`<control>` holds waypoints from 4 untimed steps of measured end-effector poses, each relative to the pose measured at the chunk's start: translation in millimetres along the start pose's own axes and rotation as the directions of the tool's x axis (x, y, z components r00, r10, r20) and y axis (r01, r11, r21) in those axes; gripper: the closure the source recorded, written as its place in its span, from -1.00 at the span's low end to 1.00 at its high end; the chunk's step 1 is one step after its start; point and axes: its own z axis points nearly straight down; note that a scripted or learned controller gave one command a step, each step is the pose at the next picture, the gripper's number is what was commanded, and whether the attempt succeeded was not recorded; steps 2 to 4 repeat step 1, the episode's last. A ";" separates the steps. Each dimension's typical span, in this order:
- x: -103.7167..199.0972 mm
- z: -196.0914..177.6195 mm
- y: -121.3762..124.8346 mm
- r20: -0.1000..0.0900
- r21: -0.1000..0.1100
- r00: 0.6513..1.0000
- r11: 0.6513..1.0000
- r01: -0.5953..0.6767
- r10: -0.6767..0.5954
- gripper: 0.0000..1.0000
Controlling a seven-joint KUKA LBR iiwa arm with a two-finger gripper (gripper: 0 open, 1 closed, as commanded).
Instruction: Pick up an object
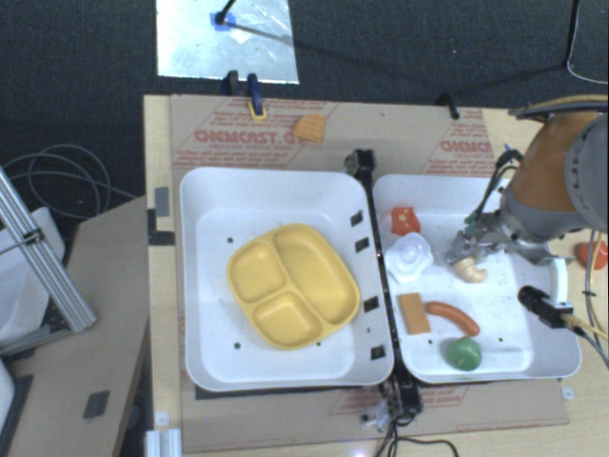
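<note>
My gripper (465,251) is low in the right bin (542,355), just above a small cream curved piece (470,272). To its left lies a white lumpy object (411,258), and a red toy fruit (404,220) sits further back. Toward the front of this bin are a tan block (413,312), an orange sausage-shaped piece (455,317) and a green round fruit (463,353). The view does not let me see anything held in the gripper.
The left bin (205,255) holds a yellow divided plate (291,284). A tan block (309,128) lies on the board behind the bins. The arm's grey and orange wrist (561,174) hangs over the right bin's far right side.
</note>
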 end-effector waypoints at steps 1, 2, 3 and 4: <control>88.0 -94.6 -12.1 -0.004 -0.003 1.000 1.000 0.007 -0.007 1.00; 88.0 -94.6 -12.1 -0.004 -0.003 1.000 1.000 0.007 -0.007 1.00; 88.0 -94.6 -12.1 -0.004 -0.003 1.000 1.000 0.007 -0.007 1.00; 88.0 -94.6 -12.1 -0.004 -0.003 1.000 1.000 0.007 -0.007 1.00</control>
